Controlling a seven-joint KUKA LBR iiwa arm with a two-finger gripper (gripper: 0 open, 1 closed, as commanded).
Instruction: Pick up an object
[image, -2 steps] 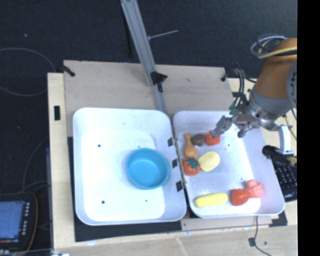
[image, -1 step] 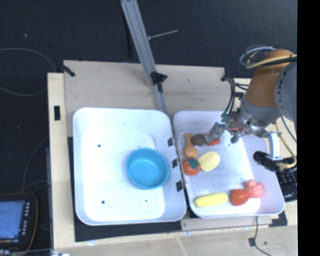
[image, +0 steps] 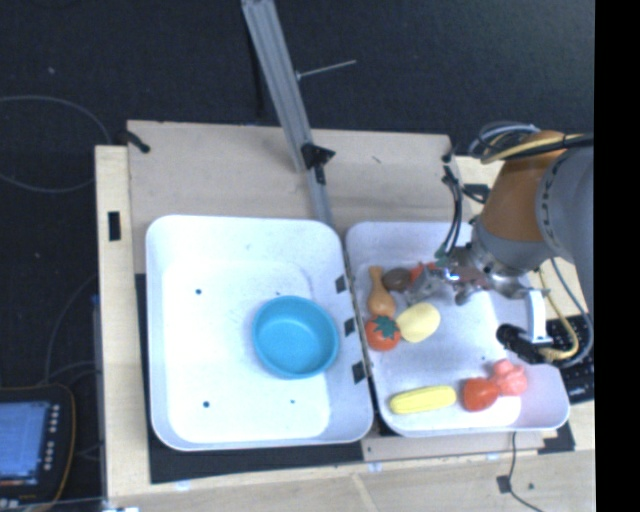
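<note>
My gripper (image: 436, 279) hangs low in the upper part of the right bin (image: 450, 245), below the arm's orange band (image: 518, 200). Its tip is just above a pale yellow lemon-like piece (image: 418, 322) and right of a tan gourd-shaped piece (image: 378, 290). A small dark brown and red thing (image: 403, 276) lies at the gripper's left end; whether it is held is unclear. A red tomato (image: 381, 333) sits by the bin's left wall. Near the front lie a long yellow piece (image: 422, 400) and a red-and-pink piece (image: 494, 386).
The left bin (image: 190, 250) holds a blue bowl (image: 293, 336). A grey metal post (image: 285, 90) slants down to the gap between the bins. Cables and a black part (image: 525, 343) hang off the arm over the right bin's right side.
</note>
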